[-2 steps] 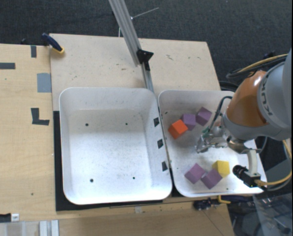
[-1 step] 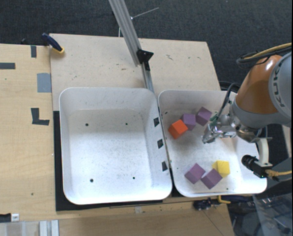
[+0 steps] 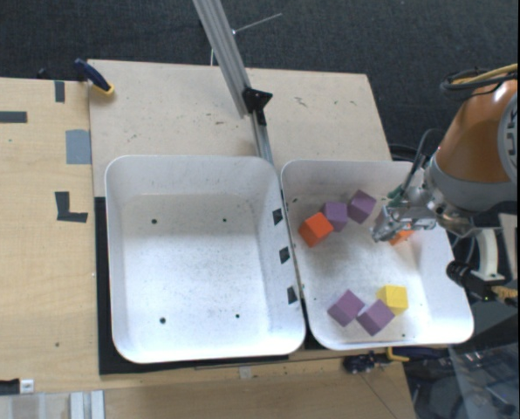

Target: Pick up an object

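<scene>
Purple blocks (image 3: 348, 209) crowd the hand (image 3: 391, 231) (leftward); bin's middle (image 3: 347, 264) open.

The arm (image 3: 482, 151) comes in at the right edge of the frame, a little above mid-height. Its orange band fills the upper right part of what shows, with grey casing below it and dark cabling at the lower right. The wrist slants down and to the left. The gripper (image 3: 393, 225) sits at the arm's left end, right of centre in the frame, pointing downward; its metal fingers are too small to read.
</scene>
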